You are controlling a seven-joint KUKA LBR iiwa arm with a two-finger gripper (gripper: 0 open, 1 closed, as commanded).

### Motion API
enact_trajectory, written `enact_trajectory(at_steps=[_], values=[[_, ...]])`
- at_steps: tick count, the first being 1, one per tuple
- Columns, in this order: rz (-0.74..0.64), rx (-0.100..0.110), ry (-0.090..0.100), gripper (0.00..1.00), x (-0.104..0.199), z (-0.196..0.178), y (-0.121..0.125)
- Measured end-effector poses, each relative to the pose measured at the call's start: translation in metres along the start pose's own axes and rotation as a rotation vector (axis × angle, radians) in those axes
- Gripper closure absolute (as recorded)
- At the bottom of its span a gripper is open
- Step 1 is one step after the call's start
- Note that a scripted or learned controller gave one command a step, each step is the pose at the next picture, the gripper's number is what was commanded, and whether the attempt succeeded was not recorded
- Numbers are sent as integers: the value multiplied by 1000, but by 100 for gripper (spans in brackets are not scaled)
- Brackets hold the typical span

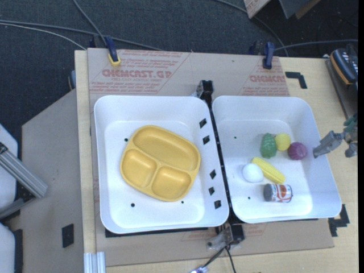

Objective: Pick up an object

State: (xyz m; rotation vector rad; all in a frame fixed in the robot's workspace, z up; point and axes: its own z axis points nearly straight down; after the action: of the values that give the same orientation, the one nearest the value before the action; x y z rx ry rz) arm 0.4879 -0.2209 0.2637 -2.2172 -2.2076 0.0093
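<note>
A: Camera view, looking down on the tabletop (85,152), two white bins side by side. Left bin (108,169) carries a yellow divided plate (160,162), three compartments, sitting roughly at the bin's centre.

B: And the right bin (318,152)?

A: That's where the small stuff is. Near its middle, a green fruit (268,145), a yellow ball (282,141) just beside it toward the right edge, then a purple ball (297,150) next along. Closer to the bin's near edge, a white ball (252,172) touching a yellow banana-shaped piece (269,170) that lies at a slant. Below those, a small can (277,193) on its side, red-and-white label up.

B: Where's the hand?

A: The hand (329,144) comes in over the right bin's right rim, a grey piece level with the purple ball and apart from it. Nothing shows between its fingers. How far they're spread, I cannot tell; it's small and partly cut off at the picture's edge.

B: Anything else around?

A: Clamps at the tabletop's far edge, a blue-and-yellow clamp (112,52) on the left, a blue clamp (268,54) on the right. Grey cables (85,16) run across the dark floor beyond.
</note>
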Motion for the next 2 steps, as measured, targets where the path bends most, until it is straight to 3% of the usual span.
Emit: enact_trajectory(at_steps=[1, 2], values=[[-5, -12, -4, 0, 1, -6, 2], [-4, -8, -2, 0, 2, 38, 9]])
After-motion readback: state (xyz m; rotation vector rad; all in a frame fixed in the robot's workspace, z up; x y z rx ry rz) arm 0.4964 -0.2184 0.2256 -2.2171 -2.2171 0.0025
